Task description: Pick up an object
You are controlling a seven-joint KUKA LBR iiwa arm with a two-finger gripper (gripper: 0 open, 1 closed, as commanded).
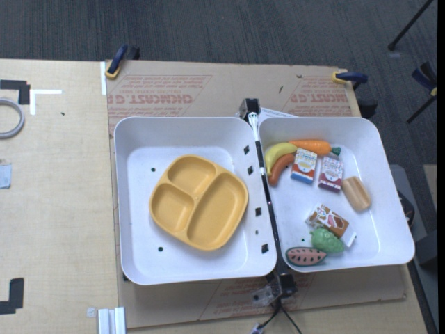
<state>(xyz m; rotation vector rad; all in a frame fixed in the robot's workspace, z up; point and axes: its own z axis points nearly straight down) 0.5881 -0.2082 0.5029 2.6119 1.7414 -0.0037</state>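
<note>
Bins sit side by side on a cardboard sheet [229, 92] laid over the wooden bench [55, 207], joined along a centre seam. Left bin [132, 256]: contains one yellow divided plate [199, 202] with three compartments, lying flat near the bin's middle. Right bin [389, 242]: contains all the candidate objects, grouped in two clusters.

Upper cluster — a yellow banana [278, 153] lies against the centre seam, touching an orange-brown sausage-shaped piece [279, 168] curved just below it. A carrot [313, 145] lies along the far side, its green tip pointing right. Two small cartons stand beside each other below the carrot: one white-and-blue [304, 165], one dark red [331, 172]. A tan bread-like piece [356, 193] lies to the right of the cartons, tilted.

Lower cluster — an orange-and-white packet [329, 221] touches a green leafy vegetable [327, 241] just below it. A watermelon slice [306, 257] lies at the near edge of the bin, beside the green vegetable (rind toward the viewer).

Gripper state: cannot be told from this view, nor whether it has hold of anything. Every object rests on the bin floor.

Clamps [117, 60] hold the cardboard at its far corners.
</note>
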